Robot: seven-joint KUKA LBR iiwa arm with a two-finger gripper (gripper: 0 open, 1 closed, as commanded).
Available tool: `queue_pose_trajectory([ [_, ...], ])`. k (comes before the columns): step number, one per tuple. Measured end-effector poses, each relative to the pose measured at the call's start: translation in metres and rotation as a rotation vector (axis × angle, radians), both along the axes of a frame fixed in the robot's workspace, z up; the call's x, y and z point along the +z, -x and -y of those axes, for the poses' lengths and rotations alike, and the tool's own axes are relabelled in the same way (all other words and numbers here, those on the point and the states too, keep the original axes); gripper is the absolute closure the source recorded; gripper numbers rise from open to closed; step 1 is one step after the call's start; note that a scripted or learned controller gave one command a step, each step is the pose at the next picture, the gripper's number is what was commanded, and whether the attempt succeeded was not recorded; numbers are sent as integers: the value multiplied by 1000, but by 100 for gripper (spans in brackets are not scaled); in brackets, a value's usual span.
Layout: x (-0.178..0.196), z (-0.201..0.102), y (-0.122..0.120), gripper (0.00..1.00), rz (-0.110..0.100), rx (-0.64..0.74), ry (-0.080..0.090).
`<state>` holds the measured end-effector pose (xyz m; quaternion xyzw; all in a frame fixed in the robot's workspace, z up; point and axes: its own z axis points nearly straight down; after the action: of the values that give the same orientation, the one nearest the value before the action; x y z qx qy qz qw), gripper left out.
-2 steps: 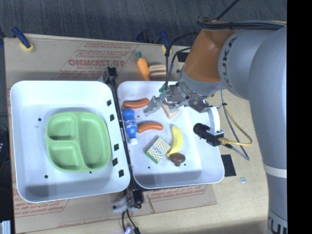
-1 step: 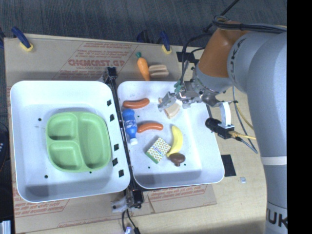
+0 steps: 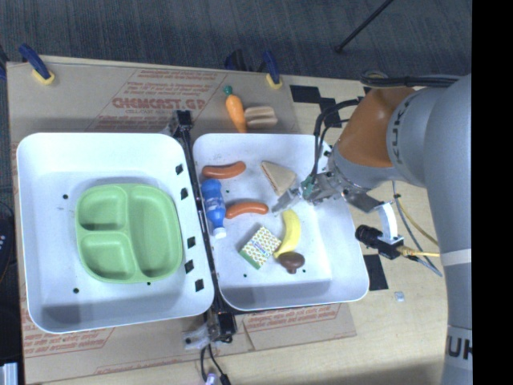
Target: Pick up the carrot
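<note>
A: What are the fingers doing?

B: The gripper (image 3: 290, 200) hangs low over the right bin (image 3: 346, 283), its tips between the sandwich (image 3: 277, 176) and the top of the banana (image 3: 289, 233). The fingers look slightly parted with nothing between them.

A: And the carrot?

B: The carrot (image 3: 235, 111) lies outside the bins, on the cardboard just beyond the right bin's far rim, touching or nearly touching a hot dog bun (image 3: 260, 117). It is well apart from the gripper.

A: What else is in that bin?

B: Two sausages (image 3: 225, 170) to the left of the gripper, one above the other, a blue bottle (image 3: 212, 205) against the left wall, a yellow-green box (image 3: 260, 247) beside the banana, and a brown piece (image 3: 292, 261) at the banana's lower end.

A: The other bin?

B: The left bin (image 3: 40, 183) holds a green tray (image 3: 128, 233) with three compartments.

A: The arm?

B: It reaches in from the right, orange band (image 3: 365, 131) above the wrist.
</note>
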<state>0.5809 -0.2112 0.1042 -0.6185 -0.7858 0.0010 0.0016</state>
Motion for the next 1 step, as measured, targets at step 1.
queue_pose_trajectory([
  [1, 28, -93, -50, 0, 2, 152, 0],
])
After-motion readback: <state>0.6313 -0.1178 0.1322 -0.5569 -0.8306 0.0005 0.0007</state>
